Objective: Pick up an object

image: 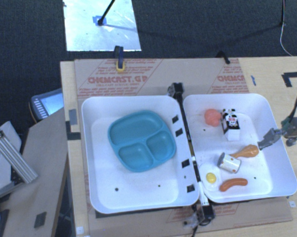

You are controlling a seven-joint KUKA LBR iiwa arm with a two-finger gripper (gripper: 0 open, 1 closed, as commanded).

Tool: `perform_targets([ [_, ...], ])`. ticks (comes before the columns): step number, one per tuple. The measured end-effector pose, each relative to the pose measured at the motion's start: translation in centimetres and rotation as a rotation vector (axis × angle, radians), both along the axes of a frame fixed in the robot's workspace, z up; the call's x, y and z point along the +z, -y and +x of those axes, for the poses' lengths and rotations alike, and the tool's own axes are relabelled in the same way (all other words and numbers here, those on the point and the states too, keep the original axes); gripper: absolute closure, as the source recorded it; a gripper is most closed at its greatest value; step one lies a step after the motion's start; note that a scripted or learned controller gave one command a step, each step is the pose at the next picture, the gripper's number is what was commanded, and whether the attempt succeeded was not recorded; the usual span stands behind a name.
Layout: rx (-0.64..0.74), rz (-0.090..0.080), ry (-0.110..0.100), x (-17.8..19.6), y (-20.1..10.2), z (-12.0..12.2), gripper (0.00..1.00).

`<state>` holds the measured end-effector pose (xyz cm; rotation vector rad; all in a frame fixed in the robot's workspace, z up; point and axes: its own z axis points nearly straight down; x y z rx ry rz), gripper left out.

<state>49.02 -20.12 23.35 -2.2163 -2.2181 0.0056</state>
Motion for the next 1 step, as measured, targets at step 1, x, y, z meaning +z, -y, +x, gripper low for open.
perform_targets([
  [1, 0.003, -0.002, 0.008, 0.39, -0.03, 0.21, 0.00],
])
